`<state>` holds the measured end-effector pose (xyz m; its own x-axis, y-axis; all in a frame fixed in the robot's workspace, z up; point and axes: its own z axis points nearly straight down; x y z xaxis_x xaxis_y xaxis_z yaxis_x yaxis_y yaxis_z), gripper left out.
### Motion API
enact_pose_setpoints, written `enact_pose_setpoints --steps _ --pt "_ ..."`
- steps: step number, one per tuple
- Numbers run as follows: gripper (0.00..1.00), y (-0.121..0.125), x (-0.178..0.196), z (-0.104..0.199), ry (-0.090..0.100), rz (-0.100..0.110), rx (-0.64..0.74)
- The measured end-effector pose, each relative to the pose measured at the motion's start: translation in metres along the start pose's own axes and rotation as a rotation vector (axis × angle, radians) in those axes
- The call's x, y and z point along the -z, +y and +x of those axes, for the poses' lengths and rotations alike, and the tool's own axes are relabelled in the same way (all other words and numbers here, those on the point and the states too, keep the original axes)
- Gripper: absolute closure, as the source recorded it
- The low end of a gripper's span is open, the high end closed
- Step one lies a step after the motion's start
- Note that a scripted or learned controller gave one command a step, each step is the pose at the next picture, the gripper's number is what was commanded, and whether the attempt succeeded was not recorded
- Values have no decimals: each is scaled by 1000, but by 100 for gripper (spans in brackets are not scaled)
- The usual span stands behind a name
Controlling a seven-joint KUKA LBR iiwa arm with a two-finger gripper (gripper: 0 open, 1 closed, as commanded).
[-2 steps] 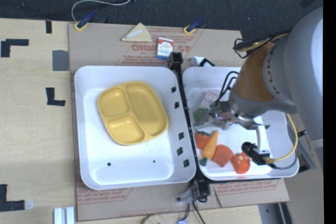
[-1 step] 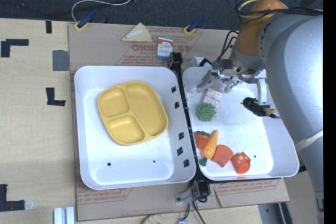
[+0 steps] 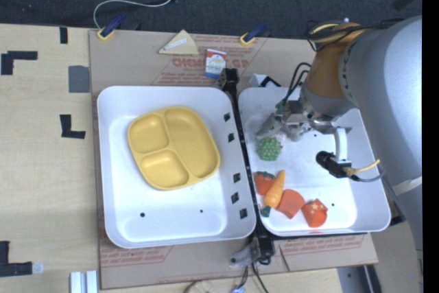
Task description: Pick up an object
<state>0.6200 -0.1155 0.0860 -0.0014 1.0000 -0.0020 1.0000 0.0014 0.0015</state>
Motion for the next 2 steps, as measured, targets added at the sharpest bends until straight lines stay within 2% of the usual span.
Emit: enact_pose_setpoints --steps 1,2 --pt "0 -38 0 21 0 -1 -1" --pt "100 -38 9 21 -1 0 -1"
